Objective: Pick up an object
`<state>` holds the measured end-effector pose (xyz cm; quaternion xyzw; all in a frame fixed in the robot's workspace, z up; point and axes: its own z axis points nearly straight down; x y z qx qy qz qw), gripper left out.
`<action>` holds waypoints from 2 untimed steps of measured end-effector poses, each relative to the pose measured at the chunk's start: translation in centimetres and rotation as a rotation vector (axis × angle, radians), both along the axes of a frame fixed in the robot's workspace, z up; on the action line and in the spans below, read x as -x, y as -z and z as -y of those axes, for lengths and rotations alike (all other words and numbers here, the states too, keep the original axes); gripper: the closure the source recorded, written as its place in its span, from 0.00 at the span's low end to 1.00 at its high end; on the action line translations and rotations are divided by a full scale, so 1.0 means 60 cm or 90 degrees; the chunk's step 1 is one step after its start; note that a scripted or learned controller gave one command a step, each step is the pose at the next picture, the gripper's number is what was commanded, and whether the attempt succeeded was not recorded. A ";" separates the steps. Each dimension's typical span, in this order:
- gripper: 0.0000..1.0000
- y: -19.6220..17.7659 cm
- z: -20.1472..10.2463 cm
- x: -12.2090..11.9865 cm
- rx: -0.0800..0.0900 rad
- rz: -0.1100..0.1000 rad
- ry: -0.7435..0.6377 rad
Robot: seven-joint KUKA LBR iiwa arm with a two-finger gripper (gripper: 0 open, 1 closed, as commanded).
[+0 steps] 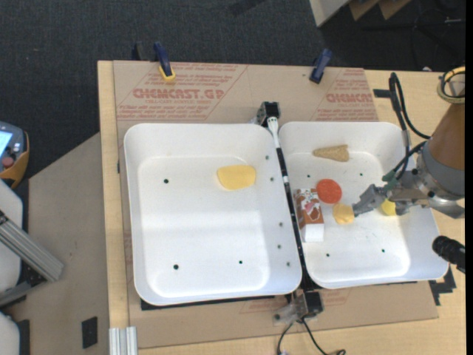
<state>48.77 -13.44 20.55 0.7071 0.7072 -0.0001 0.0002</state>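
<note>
The gripper [367, 202], its finger state not discernible, is seen just right of the small yellow block [343, 214], almost touching it.

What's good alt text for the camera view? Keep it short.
A grey robot arm reaches from the right, its gripper low over the right bin beside a yellow block, red round object, small carton and tan piece. The left bin holds one yellow object.
</note>
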 end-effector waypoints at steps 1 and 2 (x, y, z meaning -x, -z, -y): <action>0.00 0.209 0.007 -0.128 0.001 0.003 -0.002; 1.00 0.179 0.008 -0.126 0.001 0.005 0.000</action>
